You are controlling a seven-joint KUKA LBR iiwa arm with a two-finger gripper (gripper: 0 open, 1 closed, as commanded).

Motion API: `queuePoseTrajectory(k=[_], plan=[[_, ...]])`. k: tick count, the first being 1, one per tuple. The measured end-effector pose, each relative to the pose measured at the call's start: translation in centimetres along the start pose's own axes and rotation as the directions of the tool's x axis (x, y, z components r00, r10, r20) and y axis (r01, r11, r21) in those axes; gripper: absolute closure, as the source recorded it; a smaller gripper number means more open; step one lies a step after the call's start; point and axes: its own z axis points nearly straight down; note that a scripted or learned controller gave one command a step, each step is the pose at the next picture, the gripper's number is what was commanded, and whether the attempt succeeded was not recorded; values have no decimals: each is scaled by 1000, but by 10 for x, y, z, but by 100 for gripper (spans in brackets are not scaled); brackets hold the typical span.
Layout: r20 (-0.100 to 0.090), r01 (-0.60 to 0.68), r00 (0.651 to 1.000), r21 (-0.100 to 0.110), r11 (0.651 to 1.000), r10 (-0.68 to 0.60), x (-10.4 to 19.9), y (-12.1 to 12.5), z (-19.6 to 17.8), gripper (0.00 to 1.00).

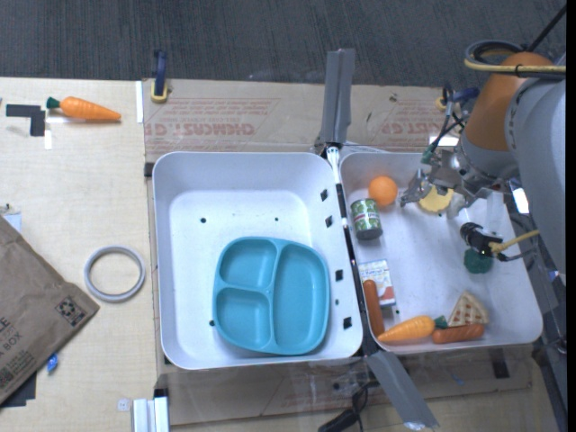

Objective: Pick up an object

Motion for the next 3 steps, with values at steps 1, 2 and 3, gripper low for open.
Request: queuePoseTrajectory(k=[1, 2, 3], plan=[[0, 128, 992, -1, 992, -128, 51, 8, -18, 0], [1, 288, 958, -1, 958, -288, 66, -13, -100, 0], [0, 201, 980, -1, 980, -201, 10, 17, -10, 0]])
